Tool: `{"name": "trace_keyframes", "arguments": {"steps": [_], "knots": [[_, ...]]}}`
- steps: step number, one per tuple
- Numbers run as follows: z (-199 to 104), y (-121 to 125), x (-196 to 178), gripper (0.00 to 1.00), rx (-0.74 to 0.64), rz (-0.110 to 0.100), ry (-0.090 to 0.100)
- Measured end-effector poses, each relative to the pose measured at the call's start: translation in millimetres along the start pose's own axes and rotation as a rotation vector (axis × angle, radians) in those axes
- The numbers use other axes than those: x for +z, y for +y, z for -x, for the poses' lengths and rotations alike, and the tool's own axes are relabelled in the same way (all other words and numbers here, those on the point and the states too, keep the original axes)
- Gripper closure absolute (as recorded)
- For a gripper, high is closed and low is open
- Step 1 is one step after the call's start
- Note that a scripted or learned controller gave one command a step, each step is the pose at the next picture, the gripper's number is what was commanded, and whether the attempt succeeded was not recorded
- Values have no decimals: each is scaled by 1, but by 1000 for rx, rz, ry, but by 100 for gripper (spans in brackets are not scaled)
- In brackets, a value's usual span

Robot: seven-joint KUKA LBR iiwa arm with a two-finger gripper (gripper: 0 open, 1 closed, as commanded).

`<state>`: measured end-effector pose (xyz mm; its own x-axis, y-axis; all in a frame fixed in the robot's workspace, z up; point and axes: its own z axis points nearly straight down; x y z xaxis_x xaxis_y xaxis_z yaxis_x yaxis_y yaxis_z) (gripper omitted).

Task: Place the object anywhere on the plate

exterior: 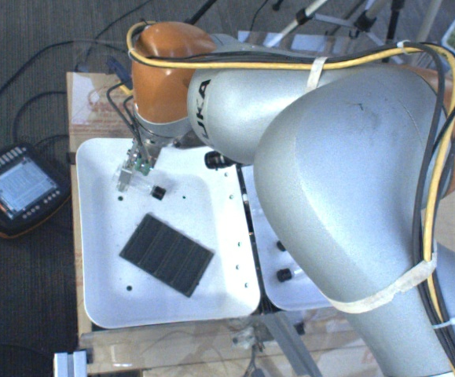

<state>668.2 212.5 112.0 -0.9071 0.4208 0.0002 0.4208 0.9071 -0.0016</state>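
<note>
Gripper: The gripper (125, 181) hung over the far left part of the left bin, a small pale metal tip with a bit of green on it. It was too small and blurred to tell whether it was apart or together, and nothing could be made out in it.

Handset: A handset (15, 187) with a grey screen and orange edge lay on the dark floor left of the bench, its left side cut off.

Cardboard: A brown sheet of cardboard (93, 104) lay behind the left bin, partly hidden by the wrist.

Left bin: The left bin (93, 305) was white, smooth and shallow with rounded corners. A few dark specks dotted its floor.

Plate: The plate (166, 255) was a dark, flat, ribbed rectangle, lying askew on the bin floor toward the near side.

Block: The block (158, 192), small, black and roughly cube-shaped, sat on the bin floor near the gripper, to its right. It was apart from the plate, on the plate's far side.

Arm: The arm (345, 171) was smooth grey, rounded and bulky, with a glossy orange band (164, 69) above the wrist.

Cable: A yellow cable (235, 63) ran along the top of the arm.

Right bin: The right bin (290, 293) was mostly hidden under the arm, with a white strip of it in sight. Two small black knobs (284, 275) stood there, too small to make out further.
</note>
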Motion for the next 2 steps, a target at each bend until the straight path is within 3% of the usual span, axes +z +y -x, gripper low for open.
{"name": "trace_keyframes", "arguments": {"steps": [1,2], "knots": [[-26,11,-110,100,-428,4,-2],[-30,9,-179,100,-599,3,-4]]}}
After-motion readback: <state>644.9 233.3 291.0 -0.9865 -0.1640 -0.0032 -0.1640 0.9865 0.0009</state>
